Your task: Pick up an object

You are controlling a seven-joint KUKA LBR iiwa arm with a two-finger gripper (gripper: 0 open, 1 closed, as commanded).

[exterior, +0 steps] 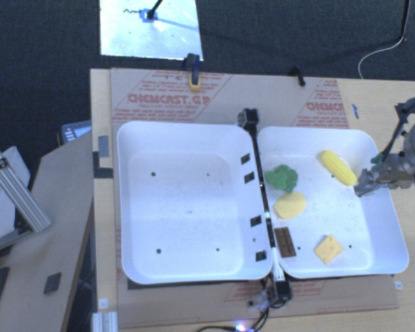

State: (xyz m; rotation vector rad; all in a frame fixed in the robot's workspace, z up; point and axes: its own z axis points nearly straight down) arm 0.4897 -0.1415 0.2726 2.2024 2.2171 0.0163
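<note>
1. Gripper (362, 185) hangs over the right bin (384, 216) at its 3 o'clock rim; can't tell how it's set.
2. Corn cob (338, 167) sits just beside it, at roughly 10 o'clock.
3. Further left: broccoli (283, 178), with a yellow lemon-ish piece (290, 205) below.
4. Cheese wedge (328, 249) lies at 6 o'clock.
5. Left bin (187, 199) alongside.

Two white bins (187, 133) sit on a tan board (214, 92) printed with red lettering. In the right bin: a yellow corn cob (338, 167), green broccoli (282, 178) left of the cob, a pale yellow lump (290, 205) below the broccoli, a brown block (284, 242) and a yellow cheese wedge (328, 249). Dark grey carpet (41, 54) surrounds the board.
</note>
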